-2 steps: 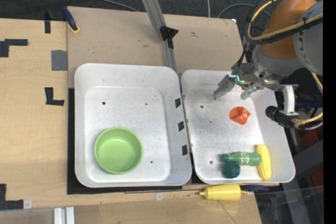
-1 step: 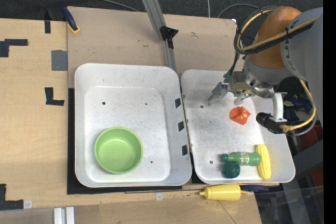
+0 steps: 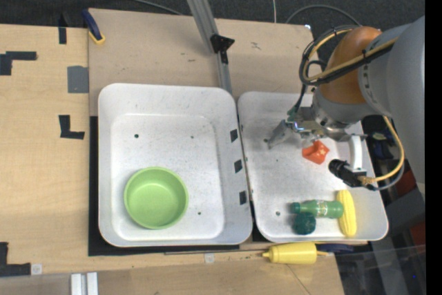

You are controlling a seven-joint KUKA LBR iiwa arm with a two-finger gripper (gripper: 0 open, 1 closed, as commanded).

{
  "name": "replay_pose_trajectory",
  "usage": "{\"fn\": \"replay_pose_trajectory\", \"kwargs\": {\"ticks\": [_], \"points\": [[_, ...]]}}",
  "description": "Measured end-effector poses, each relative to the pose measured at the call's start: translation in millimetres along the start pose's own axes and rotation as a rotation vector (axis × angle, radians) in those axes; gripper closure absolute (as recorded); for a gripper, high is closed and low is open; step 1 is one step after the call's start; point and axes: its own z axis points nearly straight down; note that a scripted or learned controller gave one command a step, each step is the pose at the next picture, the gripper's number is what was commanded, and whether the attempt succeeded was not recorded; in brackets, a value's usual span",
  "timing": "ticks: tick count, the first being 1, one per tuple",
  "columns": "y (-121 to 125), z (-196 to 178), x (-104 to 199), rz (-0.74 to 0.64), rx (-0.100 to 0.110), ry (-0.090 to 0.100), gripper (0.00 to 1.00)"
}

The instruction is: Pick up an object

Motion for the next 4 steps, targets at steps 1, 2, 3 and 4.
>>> {"fn": "replay_pose_trajectory", "kwargs": {"ticks": [1, 2, 3, 4], "points": [[-0.2, 20.5, 0.5, -0.001, -0.004, -0.001, 0.00], [-0.2, 9.8, 1.0, -0.002, -0.004, 0.000, 1.00], [-9.1, -46.1, 3.1, 0.000, -0.009, 0.000, 1.00], [-14.2, -92.0, -2.7, 0.001, -0.009, 0.000, 1.00]]}}
